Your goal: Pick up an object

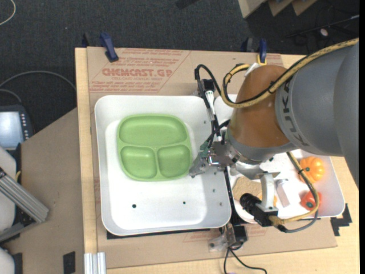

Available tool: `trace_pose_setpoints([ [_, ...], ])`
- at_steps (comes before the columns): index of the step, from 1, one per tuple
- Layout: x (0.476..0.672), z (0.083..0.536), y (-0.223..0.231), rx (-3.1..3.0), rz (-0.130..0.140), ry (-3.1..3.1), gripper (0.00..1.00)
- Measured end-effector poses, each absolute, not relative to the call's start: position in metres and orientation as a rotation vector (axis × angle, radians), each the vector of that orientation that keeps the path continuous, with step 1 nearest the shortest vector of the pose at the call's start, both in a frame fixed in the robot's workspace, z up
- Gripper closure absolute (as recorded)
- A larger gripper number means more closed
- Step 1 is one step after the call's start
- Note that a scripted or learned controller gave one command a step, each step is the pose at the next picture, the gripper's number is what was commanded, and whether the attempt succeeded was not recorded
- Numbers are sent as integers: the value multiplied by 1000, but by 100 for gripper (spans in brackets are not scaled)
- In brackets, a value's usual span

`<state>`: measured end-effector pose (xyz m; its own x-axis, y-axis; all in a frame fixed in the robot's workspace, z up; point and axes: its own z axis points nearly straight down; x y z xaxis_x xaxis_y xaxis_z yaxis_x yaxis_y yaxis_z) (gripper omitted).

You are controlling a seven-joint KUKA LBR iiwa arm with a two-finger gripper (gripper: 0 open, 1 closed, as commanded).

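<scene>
A light green divided plate (pixel 153 146) lies in the upper part of the left white bin (pixel 154 210). My gripper (pixel 204 161) hangs low at the plate's right edge, close to the wall between the two bins. The grey arm with its orange band (pixel 259 113) covers most of the right bin (pixel 337 203). In that bin's uncovered part sit an orange rounded object (pixel 312 169), a small red-orange object (pixel 308 199) and a pale flat piece (pixel 280 192). Nothing is seen held.
Both bins stand on a brown board (pixel 137 70) held by blue clamps (pixel 108 45) at the back. Cables (pixel 268 221) hang off the wrist over the front of the right bin. Two small dark specks (pixel 134 205) mark the left bin's floor.
</scene>
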<state>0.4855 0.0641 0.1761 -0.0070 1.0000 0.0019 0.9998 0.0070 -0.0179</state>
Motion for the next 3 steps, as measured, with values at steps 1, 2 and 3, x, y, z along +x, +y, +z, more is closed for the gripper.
trace_pose_setpoints([
  [1, 478, 232, 163, -2209, -10, -2234, 100],
  [2, 519, 101, 201, -2228, -15, -2223, 100],
  [3, 589, 155, 154, -2233, -11, -2222, 100],
])
